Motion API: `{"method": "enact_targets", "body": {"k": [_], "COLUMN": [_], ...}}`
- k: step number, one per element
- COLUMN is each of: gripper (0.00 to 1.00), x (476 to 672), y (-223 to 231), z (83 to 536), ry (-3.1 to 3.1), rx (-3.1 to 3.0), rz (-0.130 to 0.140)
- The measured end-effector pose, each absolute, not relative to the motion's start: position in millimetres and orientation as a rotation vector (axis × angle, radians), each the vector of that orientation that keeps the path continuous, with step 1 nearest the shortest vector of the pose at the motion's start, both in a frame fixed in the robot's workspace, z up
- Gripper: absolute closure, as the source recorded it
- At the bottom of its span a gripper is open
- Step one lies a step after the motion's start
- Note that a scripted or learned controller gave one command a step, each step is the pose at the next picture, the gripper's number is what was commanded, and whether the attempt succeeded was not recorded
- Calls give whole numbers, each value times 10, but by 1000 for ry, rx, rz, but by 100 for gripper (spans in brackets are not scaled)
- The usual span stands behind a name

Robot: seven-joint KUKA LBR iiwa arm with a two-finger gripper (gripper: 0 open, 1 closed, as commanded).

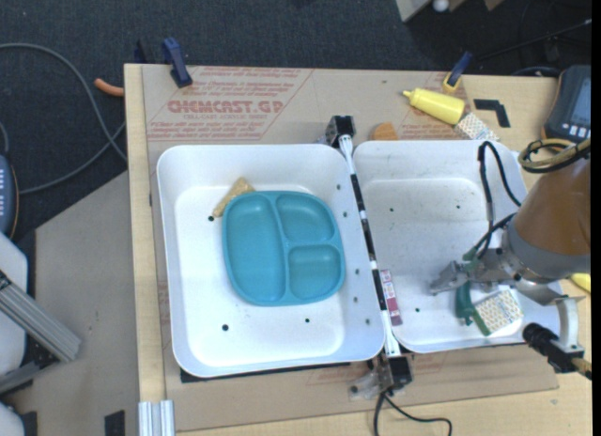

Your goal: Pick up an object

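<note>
We cannot tell how the jaws stand; the gripper (462, 279) sits low in the right white bin (413, 190), touching a green-handled checkered object (490, 310). One smooth teal three-compartment plate (282, 246) fills the left bin (188, 265).

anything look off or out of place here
A yellow bottle lies on its side on the bench behind the right bin, outside both bins. In the left bin, a tan item is partly tucked under the teal divided plate. Nothing looks spilled or broken.
</note>
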State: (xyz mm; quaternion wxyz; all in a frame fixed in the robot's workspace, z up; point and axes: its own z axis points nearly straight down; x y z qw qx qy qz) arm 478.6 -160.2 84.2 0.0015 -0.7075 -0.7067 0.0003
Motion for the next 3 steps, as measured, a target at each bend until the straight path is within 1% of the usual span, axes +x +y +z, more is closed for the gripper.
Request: {"method": "enact_targets", "body": {"k": [1,2,3], "gripper": [0,0,0], "x": [4799,4908,4787], "y": [-1749,-1646,-1458], "z": [2550,1479,1071], "ry": [-2224,-2219,-2219], "rx": [-2223,-2220,-2221], "rz": [-1,2,1]}}
